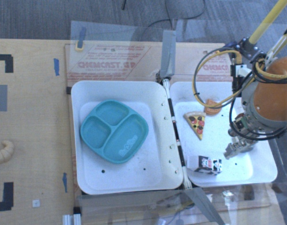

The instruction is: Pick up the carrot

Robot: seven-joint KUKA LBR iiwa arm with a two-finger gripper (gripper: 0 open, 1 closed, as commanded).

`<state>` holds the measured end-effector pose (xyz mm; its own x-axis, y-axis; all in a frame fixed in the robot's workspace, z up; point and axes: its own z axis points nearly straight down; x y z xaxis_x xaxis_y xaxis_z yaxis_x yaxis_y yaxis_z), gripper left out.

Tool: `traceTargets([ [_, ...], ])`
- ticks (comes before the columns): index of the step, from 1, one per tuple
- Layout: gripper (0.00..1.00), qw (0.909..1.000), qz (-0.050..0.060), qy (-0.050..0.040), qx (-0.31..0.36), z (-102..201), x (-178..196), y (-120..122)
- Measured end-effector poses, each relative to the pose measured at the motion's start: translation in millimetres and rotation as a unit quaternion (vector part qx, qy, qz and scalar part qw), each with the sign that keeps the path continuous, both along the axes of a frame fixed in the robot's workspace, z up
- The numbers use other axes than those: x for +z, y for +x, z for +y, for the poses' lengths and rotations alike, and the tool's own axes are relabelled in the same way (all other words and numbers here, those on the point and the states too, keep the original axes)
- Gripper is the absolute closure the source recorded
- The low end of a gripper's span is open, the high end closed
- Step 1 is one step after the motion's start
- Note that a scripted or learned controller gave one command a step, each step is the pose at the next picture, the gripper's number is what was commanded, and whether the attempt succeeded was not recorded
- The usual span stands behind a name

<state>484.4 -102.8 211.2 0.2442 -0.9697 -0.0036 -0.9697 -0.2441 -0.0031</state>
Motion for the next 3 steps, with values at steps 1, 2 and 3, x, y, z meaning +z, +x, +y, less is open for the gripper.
traceTargets([
  [1, 1.00, 0.9717, 0.000, 0.0000, 0.236, -39, 11, -5],
  [2, 1.00, 0.9870, 0.001, 0.0002, 0.161, -83, -10, 6],
  [3, 1.00, 0.9595, 0.001, 0.0003, 0.282, -57, -5, -6],
])
